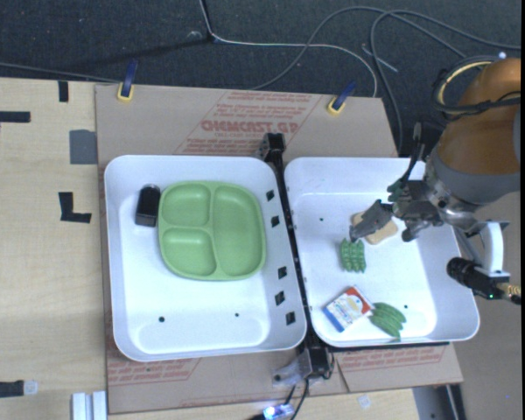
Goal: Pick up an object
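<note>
Pincer [374, 227]: over right bin [437, 322] — fingers clamped on tan block [382, 232].
Green item [353, 255]: just below.

Two white bins [122, 261] on cardboard sheet [245, 121].

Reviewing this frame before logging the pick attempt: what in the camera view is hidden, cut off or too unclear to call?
- Gripper: finger state unclear; they blur into a tan thing beside them, so a hold is uncertain.
- Tan thing: too small and partly covered by the gripper to identify.
- Small packet: its print is too small to read.
- Black object beside the green plate: too dark to identify.
</note>
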You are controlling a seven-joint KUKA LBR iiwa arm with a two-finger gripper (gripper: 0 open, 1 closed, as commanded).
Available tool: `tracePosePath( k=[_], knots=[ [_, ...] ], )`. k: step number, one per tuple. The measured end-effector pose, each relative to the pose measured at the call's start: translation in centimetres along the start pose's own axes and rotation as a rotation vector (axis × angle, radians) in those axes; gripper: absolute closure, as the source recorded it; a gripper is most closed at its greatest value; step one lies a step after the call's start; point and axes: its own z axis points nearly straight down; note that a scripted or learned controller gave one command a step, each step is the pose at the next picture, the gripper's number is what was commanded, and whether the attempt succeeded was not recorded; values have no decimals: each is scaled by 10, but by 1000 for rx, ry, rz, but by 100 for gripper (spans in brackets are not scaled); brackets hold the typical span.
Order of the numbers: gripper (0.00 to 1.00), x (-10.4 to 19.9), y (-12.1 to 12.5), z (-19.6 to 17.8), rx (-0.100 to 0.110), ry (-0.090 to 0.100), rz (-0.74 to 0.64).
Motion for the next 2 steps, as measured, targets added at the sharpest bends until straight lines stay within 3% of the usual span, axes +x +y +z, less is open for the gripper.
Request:
tracePosePath(
  k=[1, 2],
  knots=[
    [0, 0, 2, -6, -12, -1, -3],
    [0, 1, 13, 49, -9, -2, -3]
  ],
)
